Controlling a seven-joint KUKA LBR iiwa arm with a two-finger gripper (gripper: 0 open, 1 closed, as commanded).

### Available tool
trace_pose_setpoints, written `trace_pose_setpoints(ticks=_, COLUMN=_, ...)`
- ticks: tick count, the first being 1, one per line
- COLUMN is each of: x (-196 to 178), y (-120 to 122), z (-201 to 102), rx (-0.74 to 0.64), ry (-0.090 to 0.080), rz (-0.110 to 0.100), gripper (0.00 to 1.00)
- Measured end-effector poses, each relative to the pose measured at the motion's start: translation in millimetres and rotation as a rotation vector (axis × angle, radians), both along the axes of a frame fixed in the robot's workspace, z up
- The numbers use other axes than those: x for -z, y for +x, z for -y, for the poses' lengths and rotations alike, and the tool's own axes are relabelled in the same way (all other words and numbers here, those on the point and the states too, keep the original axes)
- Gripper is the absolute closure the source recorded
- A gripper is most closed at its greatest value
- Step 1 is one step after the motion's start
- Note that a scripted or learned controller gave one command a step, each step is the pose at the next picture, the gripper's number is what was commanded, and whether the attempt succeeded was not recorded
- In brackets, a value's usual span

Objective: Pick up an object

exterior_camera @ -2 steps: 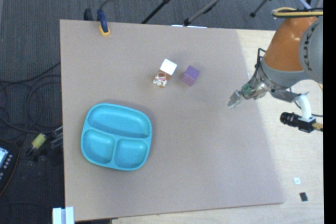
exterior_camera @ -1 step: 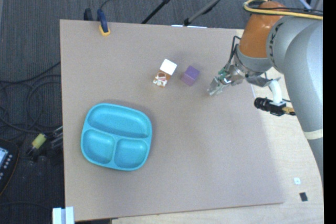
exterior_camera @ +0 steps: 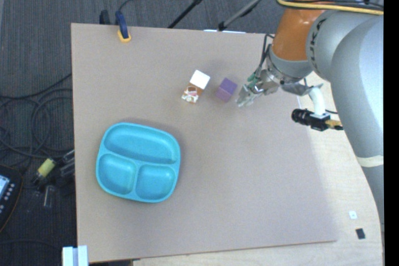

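Observation:
A small purple cube [exterior_camera: 227, 90] lies on the tan board [exterior_camera: 249, 184], toward its back. Left of it are a white cube [exterior_camera: 200, 80] and a small white-and-brown object [exterior_camera: 191, 95]. My gripper [exterior_camera: 245, 97] is low over the board just right of the purple cube, very close to it or touching it, and no object shows between its tips. The grey arm with its orange band [exterior_camera: 294, 34] comes in from the right.
A light blue three-compartment tray [exterior_camera: 139, 162] sits at the board's front left. A blue and yellow clamp [exterior_camera: 123, 28] grips the back left edge. Cables lie on the dark floor around the board. A black fitting [exterior_camera: 310, 117] juts from the arm.

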State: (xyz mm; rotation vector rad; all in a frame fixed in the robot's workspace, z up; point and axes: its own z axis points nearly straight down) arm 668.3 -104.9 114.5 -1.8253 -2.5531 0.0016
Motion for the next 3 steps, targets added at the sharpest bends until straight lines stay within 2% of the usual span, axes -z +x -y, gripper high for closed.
trace_pose_setpoints(ticks=1, x=-65.9, y=-44.1, z=-35.5, rx=-0.014, ry=0.001, rz=-0.001, gripper=1.00)
trace_pose_setpoints(ticks=2, x=-65.3, y=-44.4, z=-35.5, rx=-0.014, ry=0.001, rz=-0.002, gripper=0.00)
trace_pose_setpoints(ticks=3, x=-65.1, y=0.2, z=-57.3, rx=-0.029, ry=0.000, rz=-0.001, gripper=0.00)
